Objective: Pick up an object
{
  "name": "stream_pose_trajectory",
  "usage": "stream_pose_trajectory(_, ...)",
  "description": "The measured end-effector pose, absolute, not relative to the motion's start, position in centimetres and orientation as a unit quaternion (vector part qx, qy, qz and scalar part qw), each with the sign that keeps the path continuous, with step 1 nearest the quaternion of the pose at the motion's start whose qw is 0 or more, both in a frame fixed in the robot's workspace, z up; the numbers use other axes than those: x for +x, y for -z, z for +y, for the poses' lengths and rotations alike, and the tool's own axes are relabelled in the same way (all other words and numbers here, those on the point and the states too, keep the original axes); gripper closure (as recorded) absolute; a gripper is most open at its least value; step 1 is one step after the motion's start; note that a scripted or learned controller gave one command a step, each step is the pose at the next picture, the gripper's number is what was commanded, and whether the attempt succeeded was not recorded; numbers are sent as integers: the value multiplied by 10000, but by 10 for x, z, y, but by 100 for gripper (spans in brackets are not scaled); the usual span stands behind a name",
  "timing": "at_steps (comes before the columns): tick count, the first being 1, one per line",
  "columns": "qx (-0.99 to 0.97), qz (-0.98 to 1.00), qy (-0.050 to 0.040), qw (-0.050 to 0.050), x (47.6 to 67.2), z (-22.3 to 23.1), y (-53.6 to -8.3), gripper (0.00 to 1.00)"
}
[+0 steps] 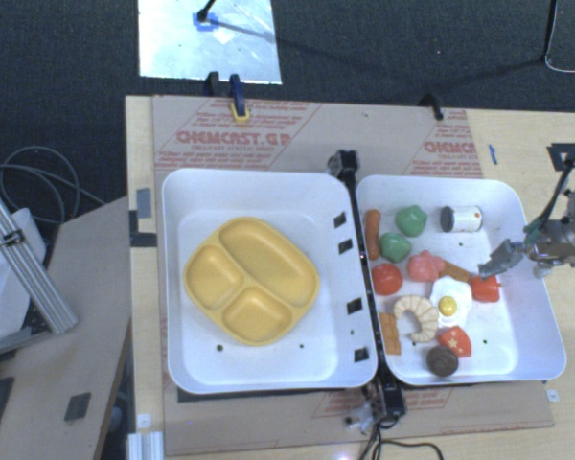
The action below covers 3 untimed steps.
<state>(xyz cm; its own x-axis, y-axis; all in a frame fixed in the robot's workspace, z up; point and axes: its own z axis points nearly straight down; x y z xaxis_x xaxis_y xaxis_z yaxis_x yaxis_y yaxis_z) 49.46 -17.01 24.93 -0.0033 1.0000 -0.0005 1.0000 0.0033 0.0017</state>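
1. The pincer [503, 255] reaches in from 3 o'clock, low over the right bin [537, 353]; its grey tips sit just above a small red piece [487, 288]. Whether the tips are spread or pressed together I cannot tell (they blur into one grey shape), and no toy shows between them.
2. Most of the arm is cut off at the right edge of the view.
3. The toys to pick lie in the right bin: a fried egg [449, 302] touching the red piece at the bin's centre, a tomato [387, 278] at 9 o'clock of the egg, two green pieces [403, 234] at 11 o'clock, and a small can [461, 219] at 12 o'clock, its label too small to read.
4. A shrimp [419, 316] curls at 7 o'clock of the egg, and a dark brown ball [442, 360] lies near the bin's 6 o'clock wall.
5. The left bin [201, 362] holds a yellow divided plate [251, 280].
6. The cardboard [297, 132] under the bins reads "CHEMCAST" in red, partly hidden by the bins.
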Motion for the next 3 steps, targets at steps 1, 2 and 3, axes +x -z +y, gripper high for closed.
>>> stream_pose_trajectory(1,7055,7088,6,-17,485,-110,-81,0)
stream_pose_trajectory(2,7045,7097,-21,30,540,-85,-86,0)
stream_pose_trajectory(3,7060,7082,-15,14,538,-87,-96,100)
